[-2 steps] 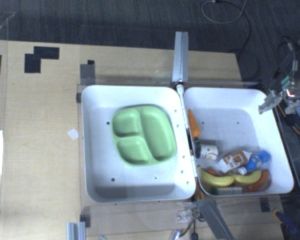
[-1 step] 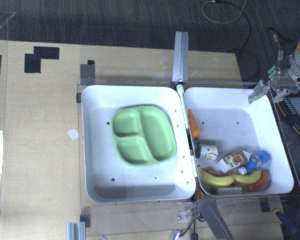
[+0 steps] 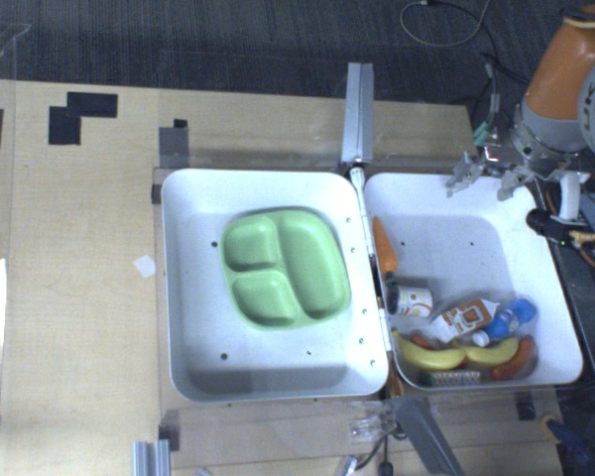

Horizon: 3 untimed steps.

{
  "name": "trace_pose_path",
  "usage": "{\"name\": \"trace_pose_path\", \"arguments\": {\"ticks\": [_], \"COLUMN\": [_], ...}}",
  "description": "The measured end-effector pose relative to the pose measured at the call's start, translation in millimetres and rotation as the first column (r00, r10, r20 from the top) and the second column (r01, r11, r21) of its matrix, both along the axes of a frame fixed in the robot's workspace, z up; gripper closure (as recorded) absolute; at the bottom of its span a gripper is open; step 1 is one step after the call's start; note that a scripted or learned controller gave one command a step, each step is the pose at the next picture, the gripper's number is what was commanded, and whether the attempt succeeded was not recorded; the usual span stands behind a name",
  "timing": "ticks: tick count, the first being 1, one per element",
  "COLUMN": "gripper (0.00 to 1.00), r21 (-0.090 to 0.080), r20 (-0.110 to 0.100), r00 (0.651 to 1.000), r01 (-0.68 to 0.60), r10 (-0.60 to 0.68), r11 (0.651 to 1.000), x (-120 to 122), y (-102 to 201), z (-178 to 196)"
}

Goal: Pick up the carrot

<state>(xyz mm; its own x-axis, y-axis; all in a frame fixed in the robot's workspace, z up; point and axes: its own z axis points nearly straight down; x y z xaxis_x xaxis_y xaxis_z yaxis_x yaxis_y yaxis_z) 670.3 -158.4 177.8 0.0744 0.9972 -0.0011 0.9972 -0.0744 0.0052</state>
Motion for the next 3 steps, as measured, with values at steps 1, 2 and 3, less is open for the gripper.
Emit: {"name": "trace_pose_path", "arguments": {"ticks": [1, 2, 3], "gripper": [0.0, 0.0, 1.0], "r21": [0.001, -0.003, 0.001], "r20": [0.002, -0.015, 0.003], "r00": [0.974, 0.847, 0.851], "r01": [0.227, 0.532, 0.525], "r10": [-0.227, -0.532, -0.525], "r11": [0.974, 0.847, 0.851], "x": [0, -3, 1], "y": [-40, -34, -32], "z": [14, -90, -77]}}
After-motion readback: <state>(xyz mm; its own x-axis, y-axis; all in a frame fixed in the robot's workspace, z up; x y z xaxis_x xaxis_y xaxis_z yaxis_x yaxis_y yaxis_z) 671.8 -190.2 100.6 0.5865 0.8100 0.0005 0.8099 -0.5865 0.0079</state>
